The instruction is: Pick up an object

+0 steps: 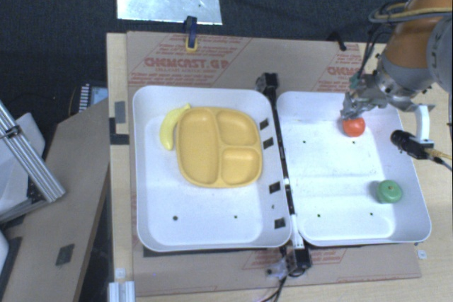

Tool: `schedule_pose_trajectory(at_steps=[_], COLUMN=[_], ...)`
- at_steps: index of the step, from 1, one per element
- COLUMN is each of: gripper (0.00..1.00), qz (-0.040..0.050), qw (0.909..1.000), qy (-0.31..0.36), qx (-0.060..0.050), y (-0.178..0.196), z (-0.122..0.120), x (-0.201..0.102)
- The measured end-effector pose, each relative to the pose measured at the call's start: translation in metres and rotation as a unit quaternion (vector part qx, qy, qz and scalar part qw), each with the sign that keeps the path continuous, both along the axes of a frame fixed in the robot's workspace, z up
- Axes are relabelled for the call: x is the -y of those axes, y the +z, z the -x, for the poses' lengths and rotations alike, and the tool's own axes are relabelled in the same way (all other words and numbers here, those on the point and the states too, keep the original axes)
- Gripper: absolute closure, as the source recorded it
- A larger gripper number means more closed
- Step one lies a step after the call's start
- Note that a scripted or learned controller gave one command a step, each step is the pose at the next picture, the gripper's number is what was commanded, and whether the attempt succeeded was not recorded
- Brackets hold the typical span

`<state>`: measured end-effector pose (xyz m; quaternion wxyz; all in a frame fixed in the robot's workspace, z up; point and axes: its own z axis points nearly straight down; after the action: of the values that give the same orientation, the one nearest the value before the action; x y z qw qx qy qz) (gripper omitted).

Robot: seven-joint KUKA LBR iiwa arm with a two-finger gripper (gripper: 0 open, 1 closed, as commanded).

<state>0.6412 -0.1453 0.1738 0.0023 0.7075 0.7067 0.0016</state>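
Note:
A small red-orange tomato-like ball [354, 127] lies in the right bin [333, 223] near its far side. My gripper [351, 112] hangs right over that ball, its tips just above or touching its top. A green round object [388, 192] rests near the right bin's right wall. In the left bin [163, 230] sits a yellow divided plate [216, 147], with a yellow banana [170, 126] tucked along its left edge.
A black divider with clips [277, 152] runs between the two bins. The grey and orange arm [417, 32] comes in from the upper right. A black part of the arm [410, 143] juts over the right bin's edge. Cardboard [212, 60] lies under both bins.

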Motion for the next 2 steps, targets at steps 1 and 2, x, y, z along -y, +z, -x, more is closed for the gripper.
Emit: schedule_pose_trajectory(at_steps=[1, 2], gripper=[1.00, 1.00], qz=[0.0001, 0.0003], qw=[1.0000, 1.0000], qy=[0.003, 0.004], qx=[0.000, 0.000], y=[0.044, 0.088], z=[-0.001, -0.003], x=[-0.002, -0.002])
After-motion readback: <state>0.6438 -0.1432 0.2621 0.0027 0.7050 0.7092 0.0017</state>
